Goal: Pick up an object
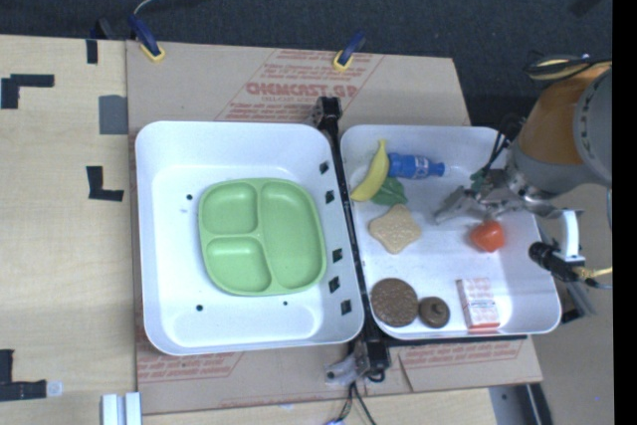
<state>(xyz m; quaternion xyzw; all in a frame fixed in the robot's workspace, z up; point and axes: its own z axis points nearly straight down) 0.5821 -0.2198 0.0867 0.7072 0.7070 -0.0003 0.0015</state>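
Objects for picking lie scattered in the right-hand shallow white bin (pixel 518 318). A yellow curved toy banana (pixel 374 174) sits near the bin's upper left, against the divider, and just beside it a blue plastic bottle with a white cap (pixel 415 165) lies on its side. Below the banana rests a tan, bread-shaped piece (pixel 395 230). Lower down, near the front wall, are a large round brown cookie-like disc (pixel 395 302) and a smaller dark brown round piece (pixel 434 312) just beside it. To their right lies a small flat white packet with red print (pixel 480 302). A small red-orange tomato-like ball (pixel 488 236) sits toward the bin's right side.

The two-finger gripper (pixel 460 203) reaches in from the right, low over the bin floor — its thin metal fingers (pixel 450 206) point left and appear spread apart, with nothing between them. The red ball is just below and to the right of the fingers, close to the wrist (whether it touches the gripper body is hard to tell). The grey arm with its orange band (pixel 557 129) rises behind, at the right edge.

The left-hand white bin (pixel 159 214) holds a light green plastic tray with three compartments (pixel 263 236), lying flat near its middle — both bins rest on a brown cardboard sheet with red lettering (pixel 289 85).
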